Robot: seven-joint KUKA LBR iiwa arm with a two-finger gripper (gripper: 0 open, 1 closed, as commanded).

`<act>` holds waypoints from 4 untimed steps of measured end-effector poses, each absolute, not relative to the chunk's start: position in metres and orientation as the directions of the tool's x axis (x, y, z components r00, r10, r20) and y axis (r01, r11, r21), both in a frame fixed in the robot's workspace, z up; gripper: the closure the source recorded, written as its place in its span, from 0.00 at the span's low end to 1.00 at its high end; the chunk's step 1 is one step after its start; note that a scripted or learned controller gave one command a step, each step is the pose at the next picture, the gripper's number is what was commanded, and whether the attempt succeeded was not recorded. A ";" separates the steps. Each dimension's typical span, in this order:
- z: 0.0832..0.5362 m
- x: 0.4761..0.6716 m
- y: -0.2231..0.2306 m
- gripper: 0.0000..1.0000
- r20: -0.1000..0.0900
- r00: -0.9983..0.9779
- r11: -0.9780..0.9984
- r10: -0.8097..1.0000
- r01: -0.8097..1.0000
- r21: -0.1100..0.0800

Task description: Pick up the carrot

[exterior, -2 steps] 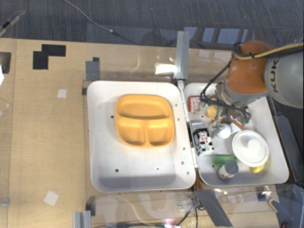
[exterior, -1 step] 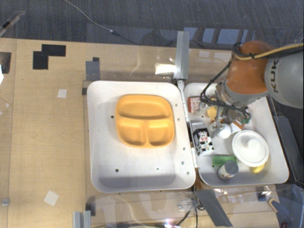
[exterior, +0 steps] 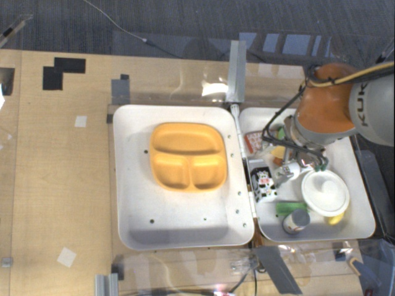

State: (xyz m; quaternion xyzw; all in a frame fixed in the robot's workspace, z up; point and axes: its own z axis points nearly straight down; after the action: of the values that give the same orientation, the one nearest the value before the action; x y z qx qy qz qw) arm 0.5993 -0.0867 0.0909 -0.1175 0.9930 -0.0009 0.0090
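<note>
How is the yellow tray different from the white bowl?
The yellow tray is squarish with rounded corners and split into three compartments; the white bowl is round with one hollow. The tray looks wider than the bowl. The tray sits alone in the left bin; the bowl is crowded among small items in the right bin. Both sit open side up.

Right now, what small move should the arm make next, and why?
Probably lift straight up a little: the gripper hangs over the crowded right bin beside the white bowl, and the wrist hides whatever lies beneath it.
</note>
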 end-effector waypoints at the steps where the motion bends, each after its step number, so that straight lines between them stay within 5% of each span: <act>1: 0.092 0.557 -0.119 0.00 -0.020 -0.989 0.989 -0.149 -0.149 -0.004; 2: 0.135 0.542 -0.187 0.00 -0.010 -0.994 0.995 0.105 0.105 -0.001; 3: 0.160 0.569 -0.115 0.00 -0.010 -0.981 0.981 0.193 0.193 0.004; 4: 0.108 0.609 -0.099 0.00 -0.020 -0.980 0.980 0.199 0.199 0.002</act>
State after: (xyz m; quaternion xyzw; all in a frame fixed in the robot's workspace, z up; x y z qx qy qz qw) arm 0.6090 -0.0989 0.1082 0.0999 0.9949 -0.0002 0.0102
